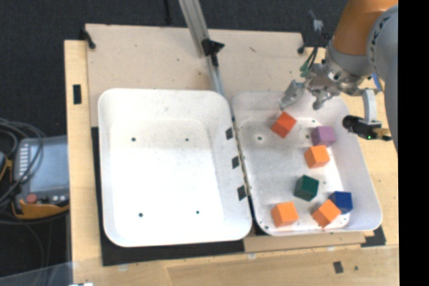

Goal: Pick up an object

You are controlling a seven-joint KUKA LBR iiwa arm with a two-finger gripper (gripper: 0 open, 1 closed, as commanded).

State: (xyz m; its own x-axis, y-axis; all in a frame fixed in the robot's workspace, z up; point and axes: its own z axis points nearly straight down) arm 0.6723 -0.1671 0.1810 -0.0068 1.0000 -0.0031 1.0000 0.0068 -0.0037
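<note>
Seen from above at a slant: two shallow white plastic bins side by side on the pale wooden counter, left bin bare, right bin carrying every candidate for the pick. Hovering over the right bin's far end, the two-finger gripper, fingers spread apart with nothing between them, evidently poised for a descent, not yet a grasp. Just below and slightly left of the fingertips, a tilted orange-red wooden cube, standing apart from its neighbours and so probably the easiest target. Further along the right wall, a purple cube touching an orange cube; then a dark green cube, an orange cube at the near rim, and another orange cube pressed against a blue cube, a tight pair likely awkward for open fingers.
</note>
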